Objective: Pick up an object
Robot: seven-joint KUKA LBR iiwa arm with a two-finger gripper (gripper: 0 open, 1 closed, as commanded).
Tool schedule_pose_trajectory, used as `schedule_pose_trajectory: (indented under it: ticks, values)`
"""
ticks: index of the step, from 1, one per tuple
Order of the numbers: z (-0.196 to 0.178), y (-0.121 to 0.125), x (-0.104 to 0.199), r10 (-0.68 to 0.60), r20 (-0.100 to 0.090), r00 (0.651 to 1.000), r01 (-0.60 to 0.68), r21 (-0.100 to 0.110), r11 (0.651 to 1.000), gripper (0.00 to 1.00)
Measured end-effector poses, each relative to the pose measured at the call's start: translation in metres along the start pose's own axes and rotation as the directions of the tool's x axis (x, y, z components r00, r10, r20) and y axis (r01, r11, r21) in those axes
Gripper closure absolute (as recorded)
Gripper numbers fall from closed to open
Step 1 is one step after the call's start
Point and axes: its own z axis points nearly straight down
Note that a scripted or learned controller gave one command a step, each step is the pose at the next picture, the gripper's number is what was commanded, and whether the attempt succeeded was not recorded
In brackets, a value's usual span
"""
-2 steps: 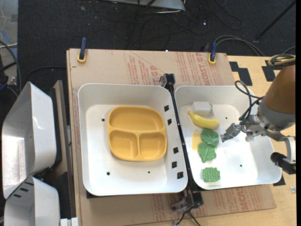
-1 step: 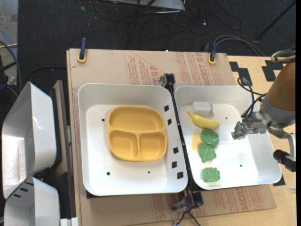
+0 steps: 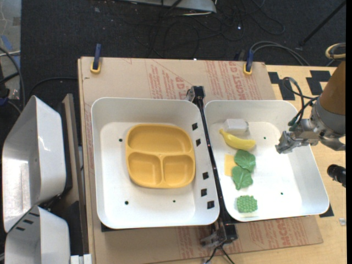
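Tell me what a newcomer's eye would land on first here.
The yellow divided tray in the middle of the left bin draws the eye first. Next comes the column of toy food along the right bin's left side, topped by a banana, with the gripper at that bin's right edge.

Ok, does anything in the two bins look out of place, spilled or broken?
Nothing stands out. The yellow divided tray lies flat in the left bin; the banana, green pieces and small grey block lie close together in the right bin, none visibly damaged.
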Motion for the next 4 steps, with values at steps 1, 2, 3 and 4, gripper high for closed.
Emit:
schedule_pose_trajectory:
  ticks: [1, 2, 3, 4]
  values:
    - [-0.061, -0.004, -0.002, 0.0, 0.001, 1.0, 0.0, 0.0, 1.0, 1.0]
    - [-0.082, -0.003, -0.002, 0.0, 0.0, 1.0, 0.0, 0.001, 1.0, 1.0]
    - [-0.067, -0.002, 0.052, -0.002, -0.002, 1.0, 0.002, 0.005, 1.0, 1.0]
    - [-0.054, 0.0, 0.11, -0.002, -0.002, 1.0, 0.002, 0.005, 1.0, 1.0]
